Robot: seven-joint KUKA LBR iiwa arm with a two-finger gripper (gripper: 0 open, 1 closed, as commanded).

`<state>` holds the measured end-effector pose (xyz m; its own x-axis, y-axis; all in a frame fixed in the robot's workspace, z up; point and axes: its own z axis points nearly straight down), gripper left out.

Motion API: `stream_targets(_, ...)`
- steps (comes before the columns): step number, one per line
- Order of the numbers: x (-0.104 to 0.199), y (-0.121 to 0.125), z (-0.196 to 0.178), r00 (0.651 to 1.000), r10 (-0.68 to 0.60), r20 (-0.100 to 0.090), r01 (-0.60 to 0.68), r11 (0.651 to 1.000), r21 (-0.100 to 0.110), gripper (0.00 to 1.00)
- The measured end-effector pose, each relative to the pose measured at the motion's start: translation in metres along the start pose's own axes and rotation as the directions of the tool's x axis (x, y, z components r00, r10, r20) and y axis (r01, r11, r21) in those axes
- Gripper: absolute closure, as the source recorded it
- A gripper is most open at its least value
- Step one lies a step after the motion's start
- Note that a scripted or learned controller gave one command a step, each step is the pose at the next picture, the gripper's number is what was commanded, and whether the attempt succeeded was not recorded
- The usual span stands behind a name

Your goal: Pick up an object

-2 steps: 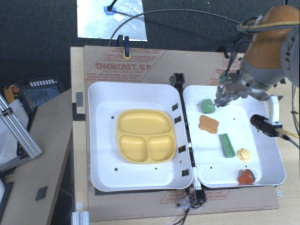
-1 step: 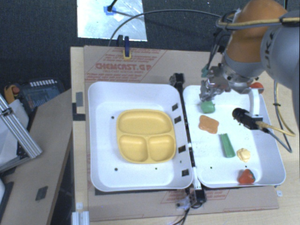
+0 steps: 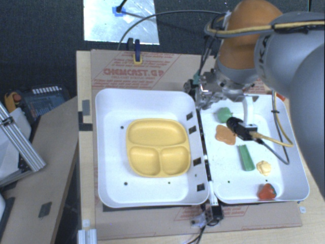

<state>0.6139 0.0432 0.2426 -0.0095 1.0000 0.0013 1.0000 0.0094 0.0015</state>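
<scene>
Since the green lump (image 3: 223, 114) lies at the far end of the right bin (image 3: 297, 189), just right of the gripper (image 3: 204, 98), the approach seems to be the step in hand. Whether the gripper is apart or together, I cannot tell. The next move calls for centring over the lump, clear of the orange piece (image 3: 225, 135).

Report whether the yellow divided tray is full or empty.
Empty. All three compartments of the yellow tray show bare yellow surface with nothing lying in them. It sits flat in the left bin.

Small toy foods (image 3: 246, 157) scattered, right bin (image 3: 290, 179)
</scene>
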Motion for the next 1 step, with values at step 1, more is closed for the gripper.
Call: stream_targets(1,0.0435,0.01,0.0078,1.0,0.001,0.0,-0.001,1.0,0.0,1.0)
